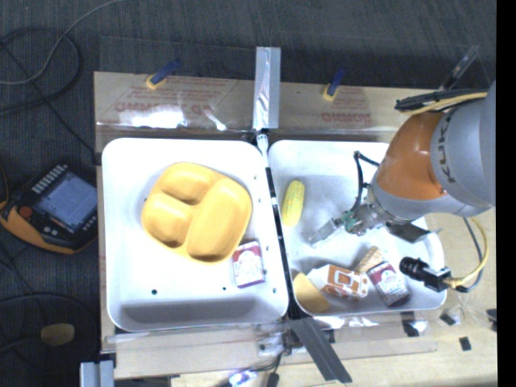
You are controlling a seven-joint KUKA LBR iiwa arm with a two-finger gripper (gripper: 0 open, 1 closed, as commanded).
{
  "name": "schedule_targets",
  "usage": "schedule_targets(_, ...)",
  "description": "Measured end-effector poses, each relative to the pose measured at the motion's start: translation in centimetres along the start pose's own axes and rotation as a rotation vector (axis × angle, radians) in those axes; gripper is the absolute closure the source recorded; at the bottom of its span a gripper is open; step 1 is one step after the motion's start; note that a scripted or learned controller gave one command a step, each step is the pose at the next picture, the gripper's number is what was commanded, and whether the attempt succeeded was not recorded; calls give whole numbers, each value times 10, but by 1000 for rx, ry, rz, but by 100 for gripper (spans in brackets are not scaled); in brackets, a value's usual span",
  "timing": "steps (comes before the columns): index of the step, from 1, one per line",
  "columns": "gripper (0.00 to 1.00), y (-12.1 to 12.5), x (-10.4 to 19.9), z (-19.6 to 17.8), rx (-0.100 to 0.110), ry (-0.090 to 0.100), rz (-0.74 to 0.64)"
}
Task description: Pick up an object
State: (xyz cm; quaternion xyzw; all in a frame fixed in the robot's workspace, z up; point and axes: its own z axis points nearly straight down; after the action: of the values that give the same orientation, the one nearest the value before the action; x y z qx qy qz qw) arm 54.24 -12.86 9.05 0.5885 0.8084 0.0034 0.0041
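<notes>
Yellow corn (pixel 293 201) — gripper (pixel 322 232) just beside it.

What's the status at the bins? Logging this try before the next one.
Gripper low in right bin, nothing between fingers. Corn cob close by, untouched. Small cartons lie along near wall.

bench (pixel 121 83): wood-coloured top, seen around the bins
left bin (pixel 121 293): white and shallow, set right against the other one
right bin (pixel 322 156): same white kind, on the right side
clear sheet (pixel 185 103): spread along the far edge, red print on it
clamps: one (pixel 163 72) far left, one (pixel 333 87) far right, both blue and yellow
</notes>
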Motion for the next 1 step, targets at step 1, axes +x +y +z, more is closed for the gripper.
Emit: schedule_targets(1,0,-44,32,-2,-8,-12,-266)
